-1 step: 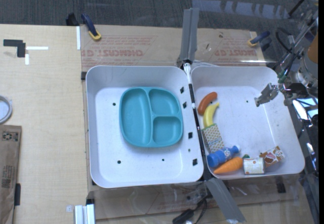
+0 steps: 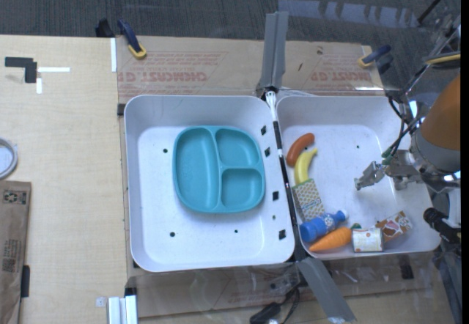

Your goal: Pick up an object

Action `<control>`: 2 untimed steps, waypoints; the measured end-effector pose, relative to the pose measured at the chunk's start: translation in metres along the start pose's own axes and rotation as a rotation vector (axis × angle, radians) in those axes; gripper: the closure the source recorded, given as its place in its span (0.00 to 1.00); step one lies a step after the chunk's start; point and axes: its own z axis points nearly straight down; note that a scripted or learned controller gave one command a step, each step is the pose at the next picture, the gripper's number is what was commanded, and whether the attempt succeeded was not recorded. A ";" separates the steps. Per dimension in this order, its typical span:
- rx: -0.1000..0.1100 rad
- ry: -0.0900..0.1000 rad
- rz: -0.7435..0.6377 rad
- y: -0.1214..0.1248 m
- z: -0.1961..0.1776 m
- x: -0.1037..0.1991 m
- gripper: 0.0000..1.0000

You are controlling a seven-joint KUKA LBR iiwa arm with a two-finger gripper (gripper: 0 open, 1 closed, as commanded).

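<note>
1. Camera view: tool (image 2: 368,177) hangs over the right bin (image 2: 366,116), nothing between its fingers; whether they are spread, cannot tell.
2. Step: approach. Nearest candidates, small carton (image 2: 395,226) and carrot (image 2: 330,240), lie at the near wall.
3. Next: descend squarely over one item.

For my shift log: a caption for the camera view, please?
Tool over the right bin near toy food; teal plate in the left bin.

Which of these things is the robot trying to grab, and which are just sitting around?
For the job: gripper, hot dog, banana, carrot, blue bottle, patterned packet.

Just lying about: teal divided plate, tape roll, clamps.
</note>
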 end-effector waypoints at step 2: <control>0.000 0.002 -0.189 -0.047 -0.003 -0.011 1.00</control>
